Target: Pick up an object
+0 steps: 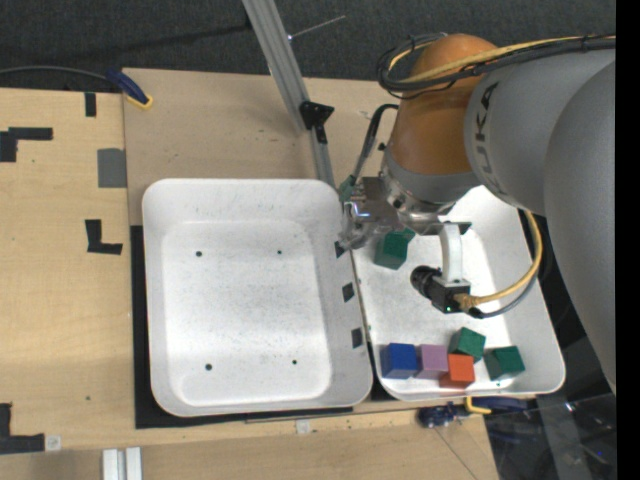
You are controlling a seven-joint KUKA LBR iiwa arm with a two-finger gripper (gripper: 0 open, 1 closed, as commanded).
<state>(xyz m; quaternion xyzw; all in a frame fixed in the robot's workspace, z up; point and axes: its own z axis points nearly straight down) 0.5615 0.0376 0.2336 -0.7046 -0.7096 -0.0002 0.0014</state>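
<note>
My gripper [372, 226] hangs under the orange-banded wrist, over the near-left part of the right bin [545, 360], close to the wall shared by the two bins. A dark green block [393, 249] sits right at the gripper's lower edge, touching it or just beneath it; the wrist hides whether it is gripped. Along the right bin's front wall lie a blue block [401, 359], a purple block [434, 358], an orange block [460, 370] and two green blocks [467, 343] [504, 361].
The left bin [152, 213] stands beside the right one on the wooden bench. A slanted metal pole [285, 58] rises behind the bins. A black fitting with a yellow cable [438, 288] hangs from the arm over the right bin.
</note>
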